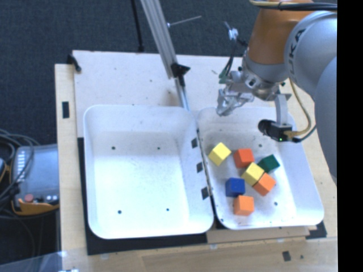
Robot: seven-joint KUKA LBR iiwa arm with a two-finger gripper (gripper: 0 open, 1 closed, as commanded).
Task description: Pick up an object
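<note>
Gripper (228, 103): over right bin's (303, 169) far-left corner, holds nothing; fingers: can't tell. Blocks (244, 177) in right bin, clustered near its middle: 2 yellow, 3 orange, 1 blue, 1 green; cubes, no long axis. Left bin (96, 152) alongside. Wood bench (113, 72), dark carpet (57, 16).

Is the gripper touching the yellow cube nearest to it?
Apart. In the camera view, the gripper hangs over the far end of the right bin, and bare white bin floor shows between it and the yellow cube.
</note>
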